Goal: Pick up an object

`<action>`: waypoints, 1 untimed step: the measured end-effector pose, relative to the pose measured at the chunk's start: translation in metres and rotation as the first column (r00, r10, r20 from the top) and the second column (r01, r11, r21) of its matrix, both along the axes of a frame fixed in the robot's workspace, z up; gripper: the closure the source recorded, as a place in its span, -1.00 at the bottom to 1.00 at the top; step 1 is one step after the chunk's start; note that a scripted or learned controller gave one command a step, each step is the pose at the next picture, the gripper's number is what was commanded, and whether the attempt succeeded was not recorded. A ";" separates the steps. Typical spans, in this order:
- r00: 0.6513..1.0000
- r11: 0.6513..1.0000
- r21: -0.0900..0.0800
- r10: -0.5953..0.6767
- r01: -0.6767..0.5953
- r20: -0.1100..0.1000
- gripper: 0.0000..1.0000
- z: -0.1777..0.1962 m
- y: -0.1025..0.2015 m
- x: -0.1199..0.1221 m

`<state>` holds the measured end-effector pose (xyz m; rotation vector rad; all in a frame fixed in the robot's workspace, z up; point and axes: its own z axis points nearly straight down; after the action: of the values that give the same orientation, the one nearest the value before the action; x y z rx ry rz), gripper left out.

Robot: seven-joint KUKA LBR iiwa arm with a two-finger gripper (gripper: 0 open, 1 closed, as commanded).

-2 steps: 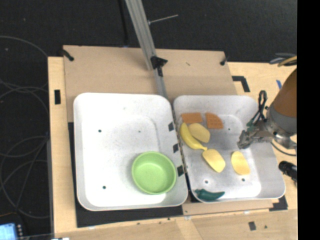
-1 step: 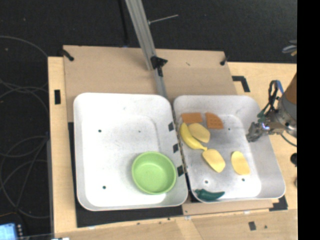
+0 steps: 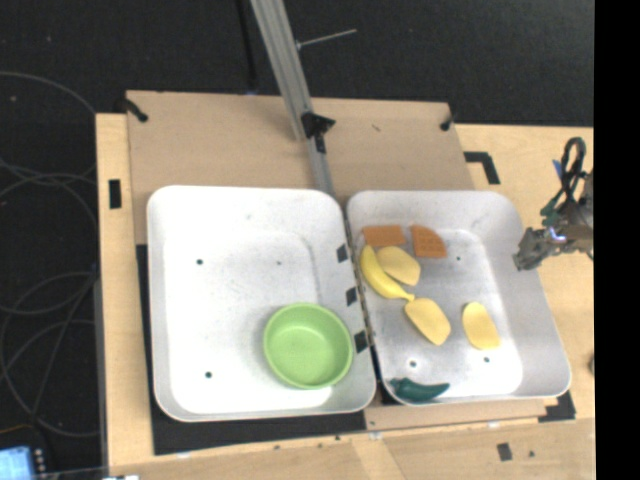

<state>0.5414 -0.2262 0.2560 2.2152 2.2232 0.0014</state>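
Two shallow white plastic bins sit side by side on a tan wooden bench (image 3: 420,448). The left bin (image 3: 220,258) holds a round lime-green plastic bowl (image 3: 308,344), upright, in its near right corner, close to the wall shared with the neighbour. The right bin (image 3: 510,363) holds the loose pickable pieces. Along its far side lie two flat orange-brown pieces, one rectangular (image 3: 383,236) and one more rounded (image 3: 428,241), just beside each other. Below them a curved yellow banana-shaped piece (image 3: 378,278) lies against the bin's left wall, touching a pale yellow rounded lump (image 3: 400,265) on its right. Nearer the camera a yellow oval piece (image 3: 427,321) lies tilted mid-bin, and a second yellow oval piece (image 3: 481,326) lies near it to the right, apart from it. A dark green curved piece (image 3: 418,391) rests at the near left corner, on the bin's rim. The small grey gripper (image 3: 530,250) sits at the right bin's far right edge, above the rim and well apart from all pieces; nothing is seen between its fingers, and cannot tell whether the jaws are spread or closed. A grey metal pole (image 3: 283,58) slants in from the top.
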 end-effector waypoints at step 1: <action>1.000 1.000 0.002 0.002 -0.002 0.000 1.00 0.015 0.000 0.001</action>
<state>0.5424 -0.2263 0.2708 2.2143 2.2262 0.0033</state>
